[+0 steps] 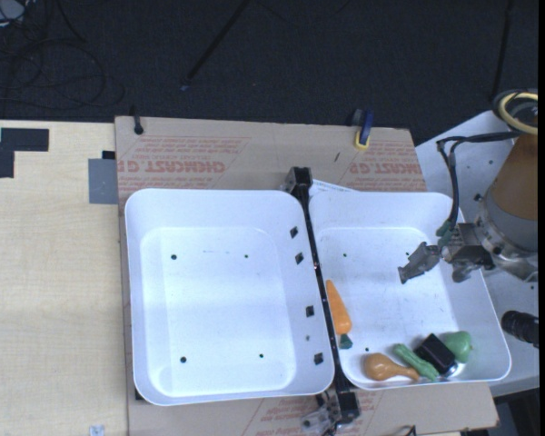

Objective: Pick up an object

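Observation:
The right bin (381,243) holds several small objects along its near side. An orange carrot-shaped piece (338,308) lies against the left wall, with a small dark green bit (345,341) just below it. A tan pear-like object (384,366), a green elongated piece (416,361), a black block (435,352) and a light green round object (458,343) cluster at the front right corner. My gripper (433,260) hangs over the right side of this bin, its fingers spread open with nothing between them, well above and behind the cluster.
The left bin (218,243) sits beside the right one, split from it by a black divider rail (313,280). Cardboard (254,157) lies under both bins. A blue-yellow clamp (363,130) stands at the back edge. The arm's orange band (522,180) fills the right side.

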Robot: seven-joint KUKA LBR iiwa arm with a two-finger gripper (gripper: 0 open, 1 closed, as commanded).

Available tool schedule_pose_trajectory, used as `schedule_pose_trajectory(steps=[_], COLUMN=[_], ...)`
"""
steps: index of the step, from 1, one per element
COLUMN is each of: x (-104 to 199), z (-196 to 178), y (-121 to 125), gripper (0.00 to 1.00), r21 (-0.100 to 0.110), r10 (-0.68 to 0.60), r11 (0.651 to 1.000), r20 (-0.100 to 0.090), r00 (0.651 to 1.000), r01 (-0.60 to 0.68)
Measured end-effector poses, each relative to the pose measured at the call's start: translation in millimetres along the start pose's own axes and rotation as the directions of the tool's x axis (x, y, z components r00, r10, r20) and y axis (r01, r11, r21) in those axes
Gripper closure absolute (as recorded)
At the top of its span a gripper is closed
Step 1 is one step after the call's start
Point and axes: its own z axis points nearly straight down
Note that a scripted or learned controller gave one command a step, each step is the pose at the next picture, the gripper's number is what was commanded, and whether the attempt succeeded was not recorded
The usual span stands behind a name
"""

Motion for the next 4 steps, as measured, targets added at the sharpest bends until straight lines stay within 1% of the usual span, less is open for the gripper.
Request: schedule_pose_trajectory(steps=[1, 2, 3, 4], x=[37.1, 15.4, 15.3, 58.6], z=[117.9, 166.9, 154.9, -1.4], y=[76.5, 146.3, 143.1, 87.7], gripper=[0.00, 0.00, 1.00, 1.00], r21=[0.002, -0.004, 0.002, -0.012], r10=[-0.004, -0.004, -0.002, -0.004], r11=[1.000, 1.000, 1.000, 1.000], r20=[-0.002, 0.001, -0.001, -0.001], r00=[1.000, 1.000, 1.000, 1.000], r01=[0.004, 0.004, 0.002, 0.004])
